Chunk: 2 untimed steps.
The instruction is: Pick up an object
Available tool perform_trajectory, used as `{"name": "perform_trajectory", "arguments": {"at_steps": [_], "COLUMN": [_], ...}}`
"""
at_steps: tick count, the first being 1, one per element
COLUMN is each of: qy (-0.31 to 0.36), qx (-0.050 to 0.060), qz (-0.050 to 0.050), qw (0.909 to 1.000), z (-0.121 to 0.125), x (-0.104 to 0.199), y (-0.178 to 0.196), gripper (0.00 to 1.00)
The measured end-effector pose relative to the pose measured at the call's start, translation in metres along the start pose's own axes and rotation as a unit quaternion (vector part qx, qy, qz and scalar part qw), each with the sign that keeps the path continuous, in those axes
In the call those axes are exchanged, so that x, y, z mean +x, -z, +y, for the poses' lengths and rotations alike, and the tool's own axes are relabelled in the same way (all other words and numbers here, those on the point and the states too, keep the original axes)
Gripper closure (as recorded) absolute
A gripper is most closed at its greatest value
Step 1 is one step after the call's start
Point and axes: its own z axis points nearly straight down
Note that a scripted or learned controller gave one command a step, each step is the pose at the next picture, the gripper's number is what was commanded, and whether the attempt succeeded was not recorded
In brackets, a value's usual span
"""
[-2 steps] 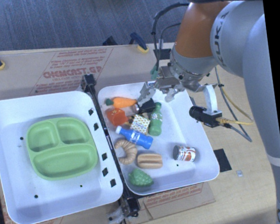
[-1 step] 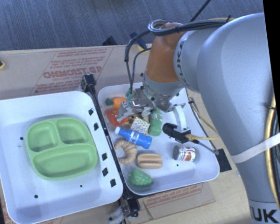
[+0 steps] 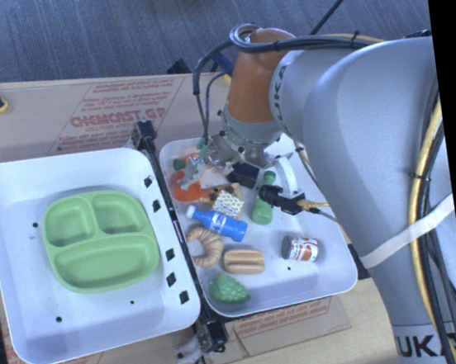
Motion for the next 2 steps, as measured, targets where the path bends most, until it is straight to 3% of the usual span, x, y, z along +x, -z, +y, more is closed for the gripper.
{"name": "perform_trajectory", "arguments": {"at_steps": [1, 2], "qy": [0.001, 0.028], "qx": [0.000, 0.000], "qz": [0.001, -0.001], "qw": [1.0000, 0.9996], "z": [0.001, -0.050], "x": [0.001, 0.014], "y": [0.010, 0.136], "gripper": [1.00, 1.00]}}
